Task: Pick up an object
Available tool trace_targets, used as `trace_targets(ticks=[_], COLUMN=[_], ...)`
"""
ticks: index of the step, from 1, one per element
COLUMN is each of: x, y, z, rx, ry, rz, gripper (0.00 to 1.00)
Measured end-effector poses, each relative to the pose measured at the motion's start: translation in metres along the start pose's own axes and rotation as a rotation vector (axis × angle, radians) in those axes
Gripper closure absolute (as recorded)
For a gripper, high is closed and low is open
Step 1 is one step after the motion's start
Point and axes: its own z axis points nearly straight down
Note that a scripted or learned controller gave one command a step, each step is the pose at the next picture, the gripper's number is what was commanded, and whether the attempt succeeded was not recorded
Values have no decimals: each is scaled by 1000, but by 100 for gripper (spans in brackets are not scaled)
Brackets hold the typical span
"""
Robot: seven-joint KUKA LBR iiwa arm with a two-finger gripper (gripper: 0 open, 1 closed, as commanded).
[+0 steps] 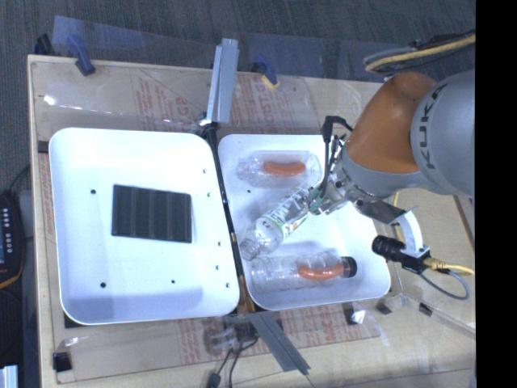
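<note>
The right bin [355, 241] holds three clear plastic bottles. One with an orange patch [275, 168] lies along the far wall. A second bottle [279, 221] lies slanted across the middle. The third [307, 270], with an orange patch and a black cap, lies along the near wall. My gripper [323, 200] is low in the right bin, right at the upper right end of the slanted bottle. The wrist and the grey and orange arm [404, 136] hide the contact, so a hold on the bottle is not visible.
The left bin [81, 281] holds a flat dark ribbed rectangle [152, 213] near its middle. A grey metal bar [222, 79] stands at the far end of the divider between the bins. Blue clamps [81, 59] sit on the bench's far edge.
</note>
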Motion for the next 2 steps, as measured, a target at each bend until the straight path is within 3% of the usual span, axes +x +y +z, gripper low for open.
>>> trace_targets(ticks=[1,2], x=[4,4], y=[64,64], z=[-31,-31], rx=[0,1], ry=[0,0], rz=[185,185], gripper=[100,0])
